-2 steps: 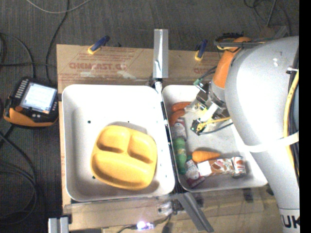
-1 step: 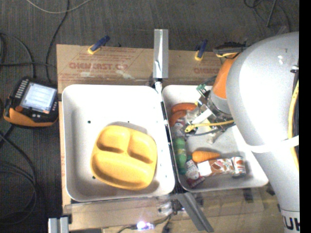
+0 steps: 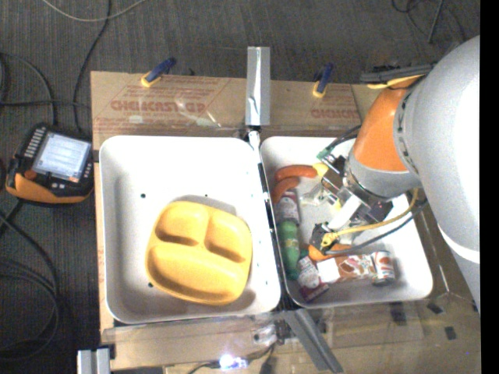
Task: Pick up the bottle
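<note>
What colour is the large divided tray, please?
The tray is yellow, best seen in the camera view.

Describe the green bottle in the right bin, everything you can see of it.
The green bottle is slim and looks like glossy plastic, with a paler, labelled end pointing to the bin's far side. It lies on its side in the right bin, along the left wall, its near end among small red-and-white packets.

2 white bins [image 3: 125,178] [image 3: 407,285], 1 yellow divided tray [image 3: 201,249], 1 green bottle [image 3: 289,244], 2 clamps [image 3: 158,72] [image 3: 322,79], 1 teach pendant [image 3: 51,164].
</note>
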Tool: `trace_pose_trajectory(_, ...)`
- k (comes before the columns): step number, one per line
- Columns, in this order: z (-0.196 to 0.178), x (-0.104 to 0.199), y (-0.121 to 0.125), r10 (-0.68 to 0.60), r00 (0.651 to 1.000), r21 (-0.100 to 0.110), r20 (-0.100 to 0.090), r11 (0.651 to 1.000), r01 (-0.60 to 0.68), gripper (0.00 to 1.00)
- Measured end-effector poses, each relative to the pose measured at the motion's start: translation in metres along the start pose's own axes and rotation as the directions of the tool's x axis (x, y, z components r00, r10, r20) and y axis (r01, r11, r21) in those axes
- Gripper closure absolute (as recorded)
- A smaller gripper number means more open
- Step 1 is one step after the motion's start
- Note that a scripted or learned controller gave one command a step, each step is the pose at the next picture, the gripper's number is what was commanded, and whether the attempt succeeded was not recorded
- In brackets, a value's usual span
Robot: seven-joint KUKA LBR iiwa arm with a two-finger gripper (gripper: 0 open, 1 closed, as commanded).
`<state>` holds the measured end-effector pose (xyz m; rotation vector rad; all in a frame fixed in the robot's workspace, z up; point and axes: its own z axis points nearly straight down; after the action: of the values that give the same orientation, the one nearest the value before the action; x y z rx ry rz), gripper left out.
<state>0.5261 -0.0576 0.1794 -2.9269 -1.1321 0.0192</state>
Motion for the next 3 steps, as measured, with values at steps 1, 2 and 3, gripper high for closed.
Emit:
trace_pose_trajectory(1,0.000,0.042,-0.064,0.054,0.999,0.000,0.000,0.999,-0.054,0.00)
trace_pose_trajectory(2,0.000,0.080,-0.113,0.493,0.870,-0.002,0.001,0.870,-0.493,0.00)
trace_pose_trajectory(3,0.085,0.097,-0.146,0.501,0.866,-0.011,-0.009,0.865,-0.501,0.00)
